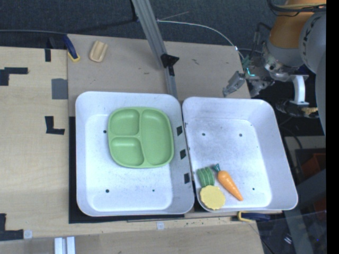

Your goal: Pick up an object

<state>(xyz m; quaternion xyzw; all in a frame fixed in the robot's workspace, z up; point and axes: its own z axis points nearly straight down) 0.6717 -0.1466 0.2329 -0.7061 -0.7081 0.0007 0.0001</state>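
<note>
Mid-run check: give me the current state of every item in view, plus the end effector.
Green three-compartment plastic plate: flat in the left white bin, nothing on it.
Orange toy carrot: lying in the right white bin, near the front edge.
Green ridged toy piece: lying beside the carrot.
Yellow round toy piece: lying in the front corner.
End effector: above the right bin's far edge, holding nothing.

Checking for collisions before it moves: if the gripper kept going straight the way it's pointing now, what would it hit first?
The gripper sits above the right bin's far rim, pointing down and left. Going straight on, it would probably meet that rim or the bench beside it first, though depth is hard to judge.
</note>
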